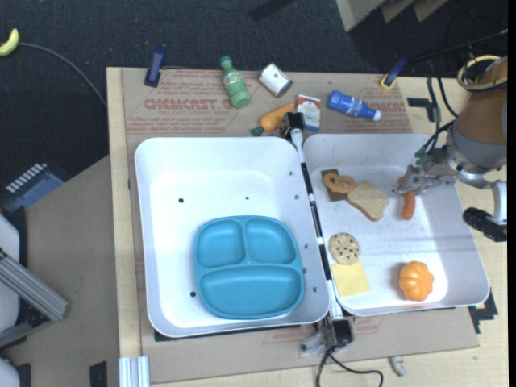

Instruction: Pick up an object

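Hot dog (408, 205) | rt bin (476, 264) mid; fingers (413, 182) just above, state unclear

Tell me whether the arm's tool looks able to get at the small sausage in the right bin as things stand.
Probably yes. The tool hangs right above the sausage in the right bin. The bread slice lies apart to its left, and nothing lies on top of the sausage, so the way down looks free.
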